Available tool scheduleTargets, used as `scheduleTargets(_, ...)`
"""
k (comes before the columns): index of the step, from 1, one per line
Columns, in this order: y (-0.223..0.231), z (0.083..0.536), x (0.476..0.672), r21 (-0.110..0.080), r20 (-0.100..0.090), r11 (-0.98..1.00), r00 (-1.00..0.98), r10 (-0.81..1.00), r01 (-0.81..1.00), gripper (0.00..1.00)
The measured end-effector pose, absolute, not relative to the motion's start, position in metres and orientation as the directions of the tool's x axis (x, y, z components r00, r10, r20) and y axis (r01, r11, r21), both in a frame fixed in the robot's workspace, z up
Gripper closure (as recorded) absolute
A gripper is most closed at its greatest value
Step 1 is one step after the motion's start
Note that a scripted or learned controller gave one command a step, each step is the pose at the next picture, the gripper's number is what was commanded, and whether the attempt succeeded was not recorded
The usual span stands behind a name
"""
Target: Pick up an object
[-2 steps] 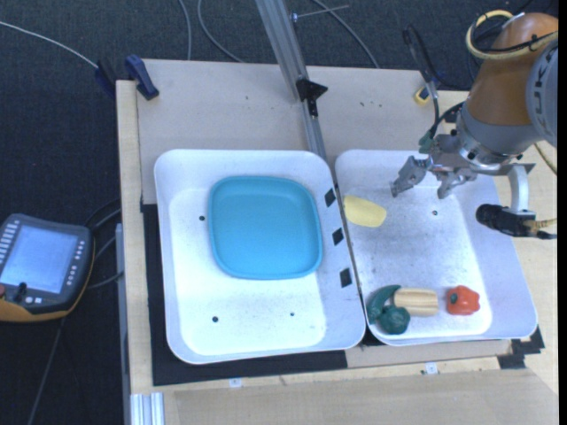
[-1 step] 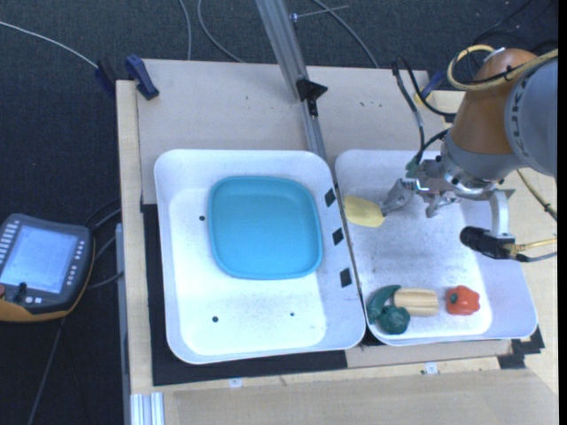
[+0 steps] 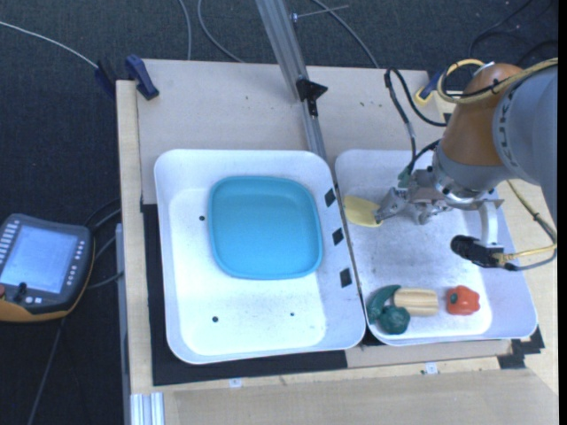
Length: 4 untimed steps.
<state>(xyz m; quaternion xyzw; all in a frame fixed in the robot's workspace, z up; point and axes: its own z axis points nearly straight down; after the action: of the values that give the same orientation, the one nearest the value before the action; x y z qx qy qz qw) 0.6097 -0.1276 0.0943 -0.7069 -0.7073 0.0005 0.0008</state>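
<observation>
Yellow object (image 3: 361,211) touching tool (image 3: 387,213) tip, right bin (image 3: 523,312); tool spread or pinching: cannot tell.

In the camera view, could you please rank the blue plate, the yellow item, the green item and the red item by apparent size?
1. Blue plate, by far the largest.
2. Green item.
3. Yellow item, partly hidden beside the gripper, so its place is unsure.
4. Red item, smallest, though close to the yellow one.
</observation>
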Motion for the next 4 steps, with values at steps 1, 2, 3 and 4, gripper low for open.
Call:
scheduleTargets(1,-0.128,0.107,0.611,0.002,0.000,0.000,0.000,1.000,1.000,1.00)
scheduleTargets(2,-0.128,0.151,0.618,0.005,-0.001,0.000,0.000,1.000,1.000,1.00)
scheduleTargets(3,-0.128,0.204,0.619,0.006,-0.001,0.000,0.000,1.000,1.000,1.00)
scheduleTargets(4,-0.084,0.216,0.625,0.002,0.001,0.004,-0.004,1.000,1.000,1.00)
